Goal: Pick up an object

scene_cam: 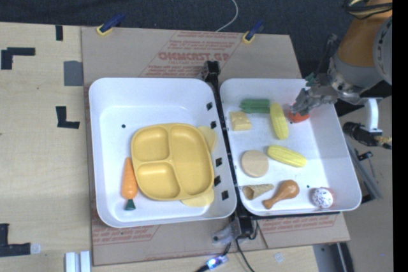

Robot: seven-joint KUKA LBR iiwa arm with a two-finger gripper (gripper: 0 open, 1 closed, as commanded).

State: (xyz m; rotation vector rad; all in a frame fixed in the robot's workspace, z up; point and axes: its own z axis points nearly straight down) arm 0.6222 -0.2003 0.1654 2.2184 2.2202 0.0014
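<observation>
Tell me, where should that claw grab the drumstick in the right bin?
Probably the narrow bone end of the drumstick, coming straight down from above. It lies flat, and that shaft looks slimmer than the rounded meaty end, so fingers could straddle it. The cone-shaped piece beside its tip leaves little room there.

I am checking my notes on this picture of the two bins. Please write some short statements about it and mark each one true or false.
1. The yellow divided tray lies in the left bin. True.
2. The carrot lies in the right bin. False: it lies in the left bin, beside the tray.
3. Two corn cobs lie in the right bin. True.
4. The gripper is over the left bin. False: it is at the right bin, near a red object.
</observation>
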